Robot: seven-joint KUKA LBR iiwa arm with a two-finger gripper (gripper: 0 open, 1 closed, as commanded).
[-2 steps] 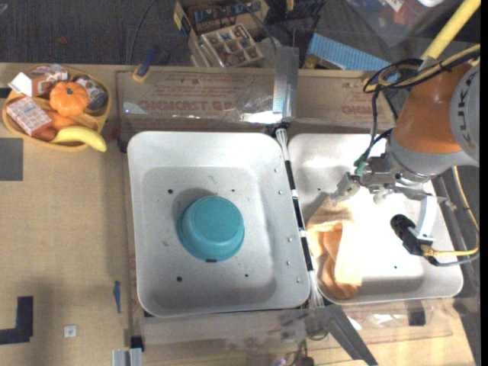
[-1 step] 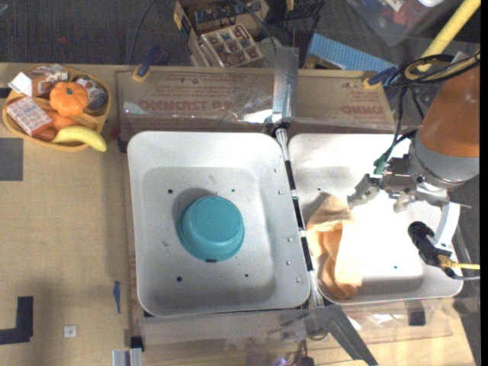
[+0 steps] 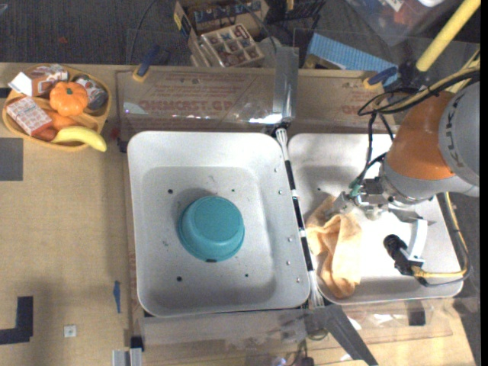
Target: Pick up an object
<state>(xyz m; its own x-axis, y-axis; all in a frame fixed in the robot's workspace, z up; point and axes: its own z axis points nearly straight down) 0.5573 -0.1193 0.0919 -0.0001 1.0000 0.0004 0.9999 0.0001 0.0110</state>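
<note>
A: Where's everything? Biggest first.
B: Left bin [image 3: 152, 158] holds a teal bowl [image 3: 212, 227], upside down at its centre. In the right bin [image 3: 320, 155], an orange cloth [image 3: 339, 250] lies at seven o'clock.
A: And the gripper [image 3: 357, 204]?
B: Above the cloth's top edge; grip state, I cannot tell.

Wooden bench [image 3: 61, 227], cluttered floor [image 3: 91, 21] (dim)

One fixed camera looks down at a slant from above the bench, far enough back to take in both white bins: the left bin [image 3: 152, 166] near centre, the right bin [image 3: 320, 155] beside it. The arm [image 3: 427, 147] enters from the right edge, with floor clutter along the top.
</note>
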